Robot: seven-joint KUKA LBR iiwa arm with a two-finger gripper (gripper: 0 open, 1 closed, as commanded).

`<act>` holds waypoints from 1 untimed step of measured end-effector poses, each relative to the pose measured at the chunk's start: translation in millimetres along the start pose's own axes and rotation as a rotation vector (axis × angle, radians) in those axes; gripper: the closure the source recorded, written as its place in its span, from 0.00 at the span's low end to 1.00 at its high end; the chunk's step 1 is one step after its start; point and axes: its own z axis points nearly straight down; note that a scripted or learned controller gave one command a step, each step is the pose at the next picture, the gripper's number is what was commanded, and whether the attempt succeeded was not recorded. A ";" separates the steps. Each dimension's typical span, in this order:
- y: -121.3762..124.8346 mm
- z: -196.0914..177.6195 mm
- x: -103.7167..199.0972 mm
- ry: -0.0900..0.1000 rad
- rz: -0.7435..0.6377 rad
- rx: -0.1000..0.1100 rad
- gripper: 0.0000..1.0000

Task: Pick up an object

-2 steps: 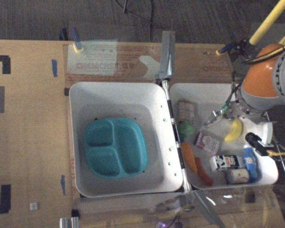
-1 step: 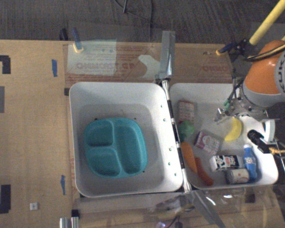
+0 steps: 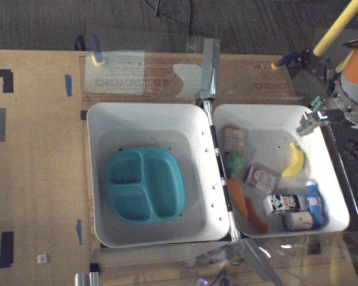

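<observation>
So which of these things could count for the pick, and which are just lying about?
Belongs to the job:
gripper
banana
carrot
milk carton
blue bottle
can
right bin

Just lying about:
teal divided plate
left bin
blue tape
</observation>
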 end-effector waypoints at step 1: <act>0.1 0.5 0.7 0.001 -0.001 0.001 0.00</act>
